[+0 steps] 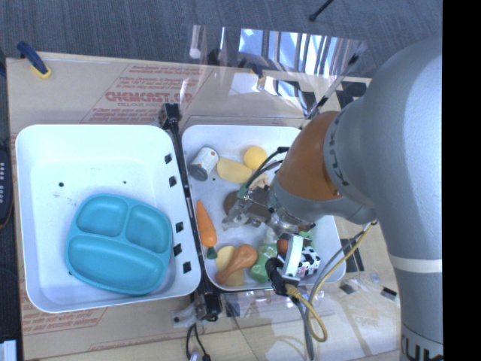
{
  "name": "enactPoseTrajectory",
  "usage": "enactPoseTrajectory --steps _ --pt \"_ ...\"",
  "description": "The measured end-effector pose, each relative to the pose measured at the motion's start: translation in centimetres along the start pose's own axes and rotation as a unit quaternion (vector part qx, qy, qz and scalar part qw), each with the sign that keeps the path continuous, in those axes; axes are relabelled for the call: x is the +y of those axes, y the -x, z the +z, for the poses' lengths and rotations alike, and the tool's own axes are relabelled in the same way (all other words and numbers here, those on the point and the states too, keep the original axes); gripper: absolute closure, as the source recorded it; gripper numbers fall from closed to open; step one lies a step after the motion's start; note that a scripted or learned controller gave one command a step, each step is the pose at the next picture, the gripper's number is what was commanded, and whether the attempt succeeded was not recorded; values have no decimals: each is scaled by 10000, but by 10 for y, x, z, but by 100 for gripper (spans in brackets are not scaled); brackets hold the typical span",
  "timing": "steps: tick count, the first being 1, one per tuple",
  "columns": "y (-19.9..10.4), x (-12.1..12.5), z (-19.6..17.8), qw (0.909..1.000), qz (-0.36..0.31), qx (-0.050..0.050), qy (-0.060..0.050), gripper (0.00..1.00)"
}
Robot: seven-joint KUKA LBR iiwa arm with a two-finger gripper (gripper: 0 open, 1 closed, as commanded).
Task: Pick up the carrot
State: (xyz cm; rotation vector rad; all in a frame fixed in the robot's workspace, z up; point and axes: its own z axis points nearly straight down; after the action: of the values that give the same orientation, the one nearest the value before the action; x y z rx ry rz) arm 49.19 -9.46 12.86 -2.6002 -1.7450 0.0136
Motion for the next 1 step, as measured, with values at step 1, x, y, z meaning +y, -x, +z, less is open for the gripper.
enactPoseTrajectory --steps 1 --pt "7 -11 35 9944 1057 27 53 0"
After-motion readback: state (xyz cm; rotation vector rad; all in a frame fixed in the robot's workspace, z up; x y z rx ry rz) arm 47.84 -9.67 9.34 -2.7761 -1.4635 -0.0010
